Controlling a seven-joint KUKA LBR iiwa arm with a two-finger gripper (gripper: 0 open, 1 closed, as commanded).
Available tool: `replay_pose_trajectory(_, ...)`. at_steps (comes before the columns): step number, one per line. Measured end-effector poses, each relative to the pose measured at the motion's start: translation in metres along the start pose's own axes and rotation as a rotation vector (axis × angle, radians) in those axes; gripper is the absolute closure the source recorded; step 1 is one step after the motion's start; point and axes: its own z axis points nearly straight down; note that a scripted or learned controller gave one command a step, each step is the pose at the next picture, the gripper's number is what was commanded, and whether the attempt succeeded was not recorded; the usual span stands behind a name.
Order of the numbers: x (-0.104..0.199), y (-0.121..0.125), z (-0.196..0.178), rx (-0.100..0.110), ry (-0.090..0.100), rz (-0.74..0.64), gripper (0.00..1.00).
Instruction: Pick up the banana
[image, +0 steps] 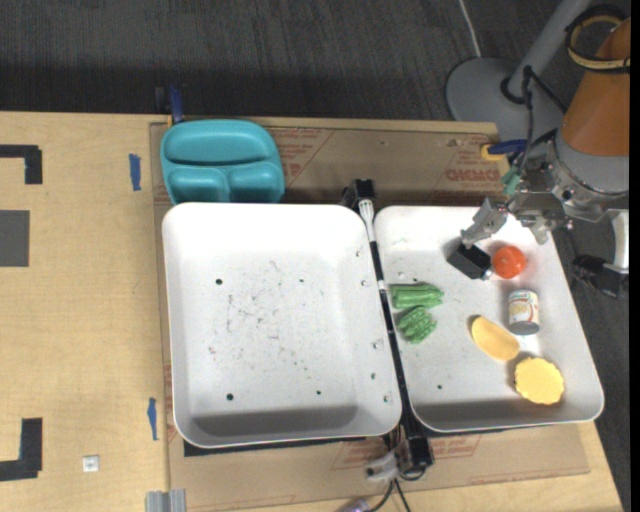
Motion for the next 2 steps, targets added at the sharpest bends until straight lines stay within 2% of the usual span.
replay_pose_trajectory(1, 0.045, -0.111, 0.081, 0.002, 0.000, -0.040, 0.00)
replay_pose_trajectory(2, -0.001, -0.066, 0.023, -0.003, -0.002, -0.186, 0.00)
